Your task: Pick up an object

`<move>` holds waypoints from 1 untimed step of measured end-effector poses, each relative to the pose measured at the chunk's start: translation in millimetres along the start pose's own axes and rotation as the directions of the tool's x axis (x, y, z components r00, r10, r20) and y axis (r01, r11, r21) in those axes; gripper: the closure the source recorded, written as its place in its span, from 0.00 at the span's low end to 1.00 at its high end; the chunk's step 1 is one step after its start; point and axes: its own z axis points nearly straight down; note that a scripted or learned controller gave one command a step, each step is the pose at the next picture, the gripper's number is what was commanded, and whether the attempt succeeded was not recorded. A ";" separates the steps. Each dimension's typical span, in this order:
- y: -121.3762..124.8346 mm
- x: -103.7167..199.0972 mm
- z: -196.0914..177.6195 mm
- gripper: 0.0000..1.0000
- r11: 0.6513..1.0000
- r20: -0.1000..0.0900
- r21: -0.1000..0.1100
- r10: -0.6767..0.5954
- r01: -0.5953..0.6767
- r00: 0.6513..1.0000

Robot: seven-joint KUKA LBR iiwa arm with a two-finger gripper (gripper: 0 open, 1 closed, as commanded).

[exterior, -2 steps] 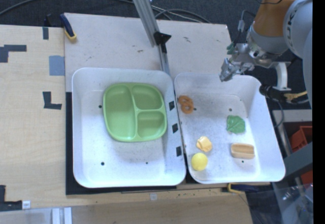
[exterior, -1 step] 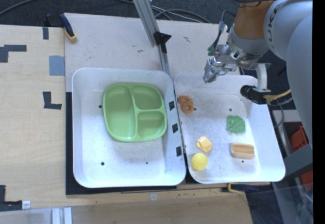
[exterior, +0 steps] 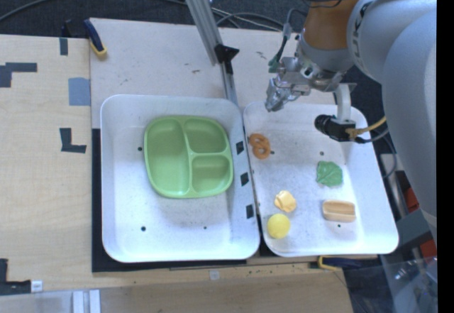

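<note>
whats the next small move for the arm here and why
Probably move the gripper toward the pretzel and lower it there. The gripper sits at the far edge of the right bin, nothing is seen between its fingers, and the pretzel looks nearest, lying apart from the green piece and the other items.

The green divided plate (exterior: 189,156) fills the middle of the left bin (exterior: 113,184), leaving only narrow strips of bare floor around it. To the plate's right, past the wall the two bins share, the right bin (exterior: 379,230) is more crowded: a pretzel (exterior: 259,145) lies nearest the plate, with a yellow ball (exterior: 279,226), a yellow piece (exterior: 285,201), a green piece (exterior: 329,174) and a bun (exterior: 338,211) farther out. Open floor lies between pretzel and green piece. A slanting metal rail (exterior: 202,10) stands above the plate's far side.
</note>
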 end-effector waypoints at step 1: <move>9.6 46.6 -2.3 1.00 1.000 0.000 0.000 0.000 0.000 1.000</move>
